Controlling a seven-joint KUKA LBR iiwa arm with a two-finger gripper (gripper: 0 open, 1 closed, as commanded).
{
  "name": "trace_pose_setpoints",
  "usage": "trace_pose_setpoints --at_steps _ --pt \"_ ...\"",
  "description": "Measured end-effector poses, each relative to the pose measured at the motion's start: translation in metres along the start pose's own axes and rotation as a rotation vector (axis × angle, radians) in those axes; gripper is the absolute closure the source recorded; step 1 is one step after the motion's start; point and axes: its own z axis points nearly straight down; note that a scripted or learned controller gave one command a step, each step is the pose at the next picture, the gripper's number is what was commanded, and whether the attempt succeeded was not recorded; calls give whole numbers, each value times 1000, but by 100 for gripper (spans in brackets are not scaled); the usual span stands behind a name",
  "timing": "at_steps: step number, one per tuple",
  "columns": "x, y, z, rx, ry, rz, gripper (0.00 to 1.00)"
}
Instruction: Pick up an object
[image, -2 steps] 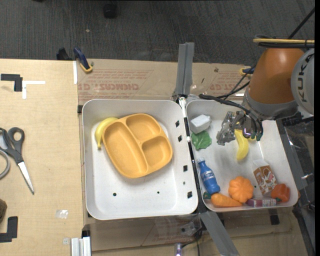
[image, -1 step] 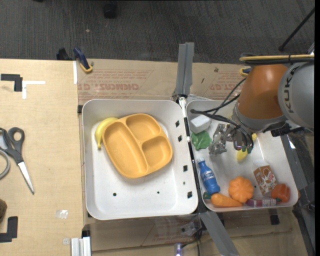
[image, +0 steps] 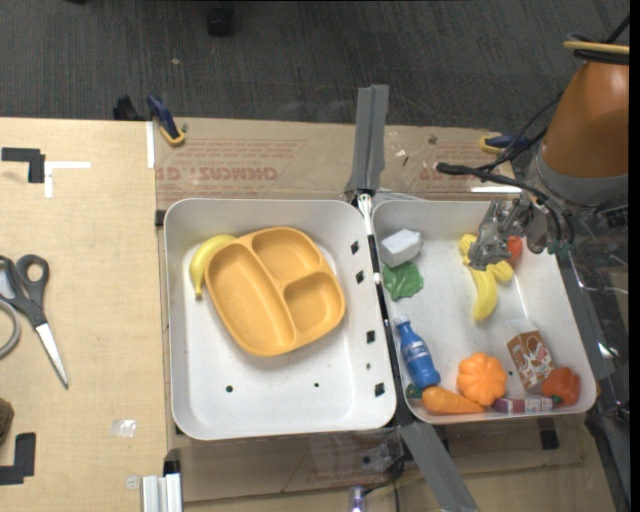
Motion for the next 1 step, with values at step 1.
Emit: trace_pose_setpoints --at_steps 1 --pt "-11 54 -56 -1 0 -108 100"
